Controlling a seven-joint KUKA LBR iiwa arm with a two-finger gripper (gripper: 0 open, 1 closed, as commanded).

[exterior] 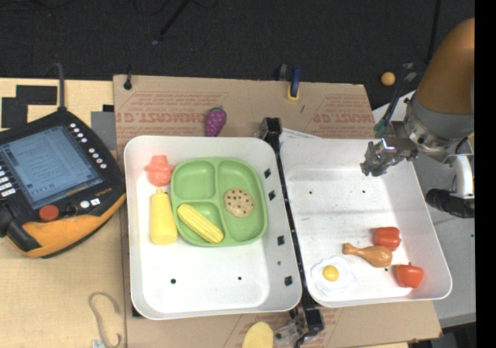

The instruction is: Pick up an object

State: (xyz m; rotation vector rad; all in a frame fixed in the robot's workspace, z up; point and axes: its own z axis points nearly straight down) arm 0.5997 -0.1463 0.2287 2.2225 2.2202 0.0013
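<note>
While our gripper (377, 159) hangs over the right bin (434, 215), we cannot tell its spread. The chicken drumstick (369, 253) lies well below it, long axis running left-right.

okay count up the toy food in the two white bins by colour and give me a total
Yellow: 2, the bottle and the corn
Red or pink: 3, the strawberry and two peppers
Brown or tan: 2, the cookie and the drumstick
White: 1, the egg
Total: 8
</note>
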